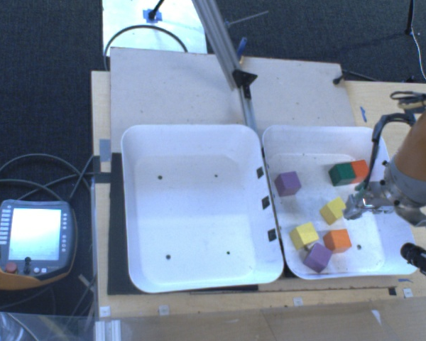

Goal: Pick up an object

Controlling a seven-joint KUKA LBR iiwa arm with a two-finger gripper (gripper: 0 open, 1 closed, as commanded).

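The gripper (356,206) is hovering at the yellow block's (333,210) three o'clock in the right bin (305,142), likely lining up a grasp; its grip state cannot be told.

Two bins sit side by side on the bench (199,91); the left bin (192,204) holds nothing, the right bin (305,144) holds the blocks (319,222). A teach pendant (32,244) lies left of the bench

Smooth white plastic bins (192,137), matt blocks (304,234) — pale wooden bench (284,91), dark rough carpet (42,62)
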